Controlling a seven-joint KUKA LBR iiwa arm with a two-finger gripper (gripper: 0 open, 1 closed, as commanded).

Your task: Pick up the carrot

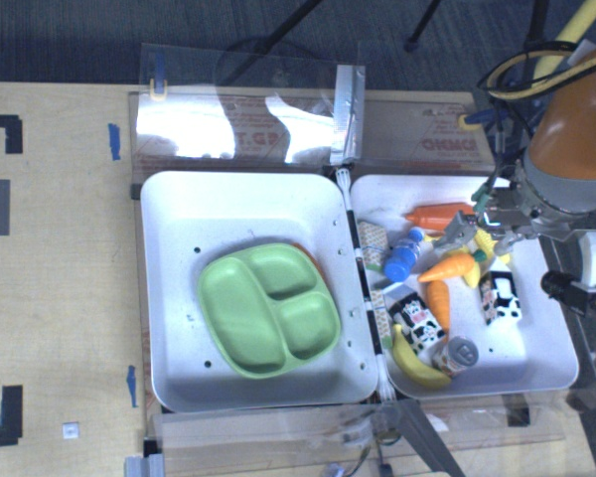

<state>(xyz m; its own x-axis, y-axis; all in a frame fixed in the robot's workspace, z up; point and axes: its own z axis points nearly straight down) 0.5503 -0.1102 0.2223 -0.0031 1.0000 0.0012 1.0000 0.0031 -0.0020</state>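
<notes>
While tool (474,229) hovers over crowded right bin (546,351), carrot (438,303) apparently ungrasped; finger state unclear.

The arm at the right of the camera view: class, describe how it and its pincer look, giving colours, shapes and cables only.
The arm has a rounded orange band above a grey wrist section. Yellow and black cables loop behind it at the top right. The pincer is a small cluster of grey and black metal parts, blocky and angular, with dark fittings; its details are too small to make out further.
</notes>
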